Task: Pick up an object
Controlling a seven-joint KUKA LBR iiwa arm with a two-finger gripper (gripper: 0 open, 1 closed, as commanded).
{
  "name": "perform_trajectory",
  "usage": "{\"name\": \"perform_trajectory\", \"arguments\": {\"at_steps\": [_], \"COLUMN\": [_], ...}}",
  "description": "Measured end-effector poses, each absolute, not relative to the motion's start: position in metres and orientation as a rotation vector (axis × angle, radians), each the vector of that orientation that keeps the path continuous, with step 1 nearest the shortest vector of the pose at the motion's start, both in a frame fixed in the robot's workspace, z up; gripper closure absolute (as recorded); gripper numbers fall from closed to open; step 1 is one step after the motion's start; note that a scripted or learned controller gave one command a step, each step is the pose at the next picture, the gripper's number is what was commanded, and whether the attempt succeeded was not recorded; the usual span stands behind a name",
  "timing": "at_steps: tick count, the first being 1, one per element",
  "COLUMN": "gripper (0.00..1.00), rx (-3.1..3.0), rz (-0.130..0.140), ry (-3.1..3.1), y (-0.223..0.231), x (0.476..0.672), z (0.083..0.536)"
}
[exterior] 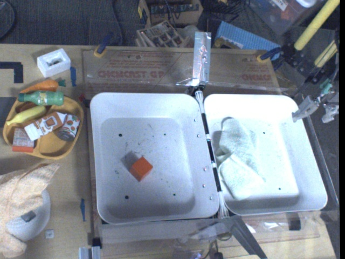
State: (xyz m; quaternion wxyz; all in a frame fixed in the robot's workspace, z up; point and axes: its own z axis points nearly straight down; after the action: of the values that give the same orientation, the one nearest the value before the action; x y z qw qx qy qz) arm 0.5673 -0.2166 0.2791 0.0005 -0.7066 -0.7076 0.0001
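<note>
An orange block (142, 168) lies in the left white bin (108, 112), a little left of its middle, with a small grey piece touching its upper left corner. A crumpled white cloth (237, 155) lies in the left half of the right bin (291, 144). My gripper (316, 111) hangs at the right edge of the view, over the right bin's upper right rim, well away from both the cloth and the block. It is open, and nothing is between its fingers (302, 108).
A yellow bowl (51, 147) of toy food sits left of the bins, with a white box (54, 62) behind it and a beige cloth (21, 198) in front. A clear panel (178, 69) stands behind the bins.
</note>
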Motion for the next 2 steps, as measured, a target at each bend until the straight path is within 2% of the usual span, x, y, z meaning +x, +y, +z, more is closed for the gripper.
{"name": "perform_trajectory", "arguments": {"at_steps": [1, 2], "gripper": [0.00, 0.00], "rx": [-2.427, -2.400], "rz": [0.001, -0.010], "ry": [-1.993, -2.040], "y": [-0.141, -0.130], "x": [0.527, 0.592], "z": [0.147, 0.089]}}
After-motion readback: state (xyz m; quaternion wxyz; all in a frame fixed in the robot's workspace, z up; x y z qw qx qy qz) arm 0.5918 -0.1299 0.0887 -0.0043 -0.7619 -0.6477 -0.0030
